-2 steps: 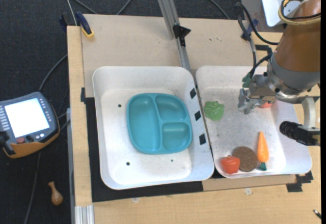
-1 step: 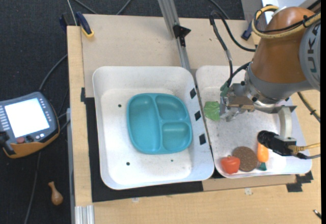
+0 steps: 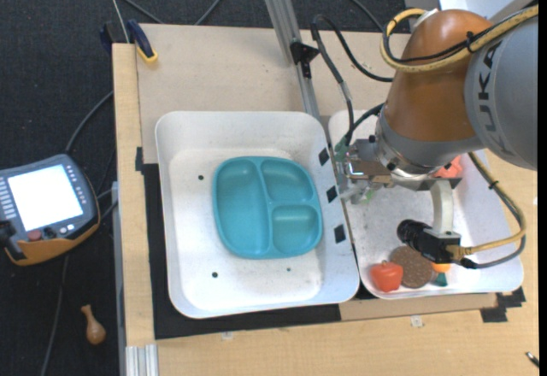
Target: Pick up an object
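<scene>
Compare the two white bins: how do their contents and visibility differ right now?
The left bin holds one thing, a teal divided plate, lying flat near its centre; the right bin holds several small items bunched at its near edge, among them a red-orange piece and a brown disc. The left bin is in full sight; the right bin is largely covered by the arm. Both are shallow and white, and they sit side by side.

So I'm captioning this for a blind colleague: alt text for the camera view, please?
A grey and orange robot arm reaches over the right white bin, which holds small objects including a red one. The left white bin holds a teal divided plate.
</scene>
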Available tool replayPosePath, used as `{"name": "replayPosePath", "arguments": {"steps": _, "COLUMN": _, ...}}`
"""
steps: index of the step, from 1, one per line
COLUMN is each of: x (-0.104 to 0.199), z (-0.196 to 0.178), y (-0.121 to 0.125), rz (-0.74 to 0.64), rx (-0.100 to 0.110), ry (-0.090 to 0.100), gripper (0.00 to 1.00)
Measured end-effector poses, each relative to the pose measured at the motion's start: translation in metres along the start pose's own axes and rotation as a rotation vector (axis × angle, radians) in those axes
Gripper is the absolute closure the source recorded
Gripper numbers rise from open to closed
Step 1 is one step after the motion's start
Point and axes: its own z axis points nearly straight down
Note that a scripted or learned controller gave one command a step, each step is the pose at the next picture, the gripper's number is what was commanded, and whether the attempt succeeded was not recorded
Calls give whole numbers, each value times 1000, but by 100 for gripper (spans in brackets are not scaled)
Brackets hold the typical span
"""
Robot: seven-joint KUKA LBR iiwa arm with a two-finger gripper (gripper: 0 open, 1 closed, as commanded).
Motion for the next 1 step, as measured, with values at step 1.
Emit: {"name": "replayPosePath", "arguments": {"steps": 1, "x": 50, "z": 17, "y": -12, "rz": 0, "rx": 5, "ry": 0, "gripper": 100}}
